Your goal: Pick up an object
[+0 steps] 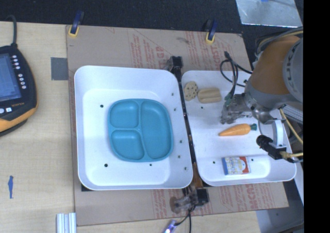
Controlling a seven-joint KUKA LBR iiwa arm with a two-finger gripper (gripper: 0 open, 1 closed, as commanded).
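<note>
Jaws cannot be read from this slanted overhead view: the gripper (pixel 233 112) shows as a dark metallic cluster low in the right bin (pixel 206 172), and whether it is parted or closed I cannot tell. Nothing is visibly between its tips. It sits just above the carrot (pixel 235 130), very near the carrot's upper edge (contact or a small gap, I cannot say).

That carrot, orange with a small green end pointing right, lies roughly level across the middle of the right bin. Up and left of it rests a tan bread-like piece (pixel 209 95), and just beside that, nearer the bin's left wall, a round cookie with dark spots (pixel 191 90). Toward the bin's lower edge lies a small flat packet with blue and red print (pixel 236 165), well apart from the carrot.

Behind the gripper rises the arm (pixel 276 69), grey with its orange band, reaching in from the right.

Beside it, the left bin (pixel 90 172) holds a blue divided plate (pixel 140 129) near its middle. On the wooden bench at far left sits a control pendant (pixel 14 90).
</note>
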